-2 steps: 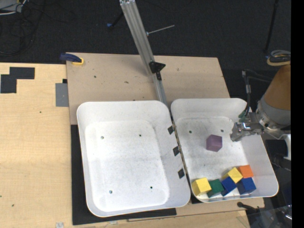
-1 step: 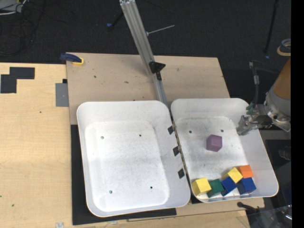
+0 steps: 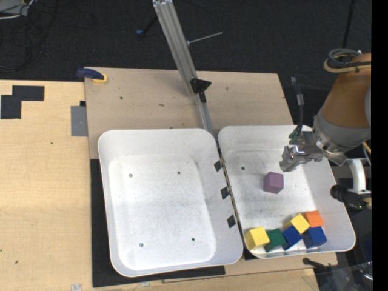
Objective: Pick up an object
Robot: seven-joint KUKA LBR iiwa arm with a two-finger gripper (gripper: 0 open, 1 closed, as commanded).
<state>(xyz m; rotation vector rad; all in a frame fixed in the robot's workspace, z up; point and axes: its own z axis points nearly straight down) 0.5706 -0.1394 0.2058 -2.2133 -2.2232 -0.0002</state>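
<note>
A purple cube lies near the middle of the right bin. Along that bin's front edge sits a cluster of blocks: a yellow one, a green one, a second yellow one, blue ones and an orange one. My gripper hangs over the right bin, just up and to the right of the purple cube, and apart from it. Nothing shows between its fingers.
The left bin lies beside the right one, with black clips along the shared edge. A slanted aluminium bar rises behind the bins. The grey and orange arm overhangs the right bin's far right side.
</note>
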